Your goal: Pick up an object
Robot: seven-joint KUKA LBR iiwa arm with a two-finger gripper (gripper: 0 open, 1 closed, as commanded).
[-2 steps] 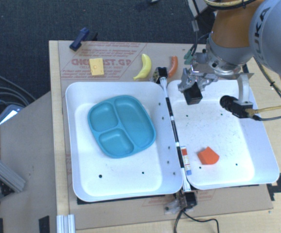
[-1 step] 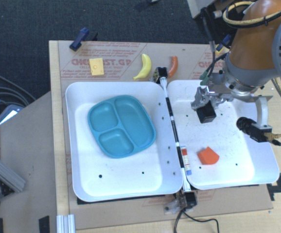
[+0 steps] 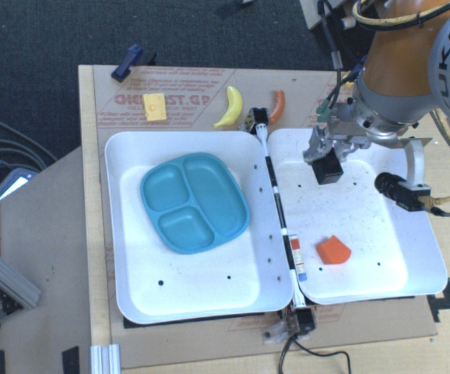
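Two white bins on a counter (image 3: 93, 209); the arm's pincer (image 3: 328, 167), aperture unclear, hangs over the right bin (image 3: 412, 263), far from an orange block (image 3: 334, 251).

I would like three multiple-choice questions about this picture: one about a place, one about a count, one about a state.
1. Where does the blue divided plate lie?
A. left bin
B. right bin
C. on the cardboard

2. How many compartments does that plate have?
A. two
B. three
C. five

3. How is the orange block relative to the claw?
A. gripped in it
B. apart from it, lying on the bin floor
C. stacked on the plate

Answers:
1 A: it sits inside the left bin.
2 B: three hollows show.
3 B: it lies in the right bin, nearer the front than the claw.
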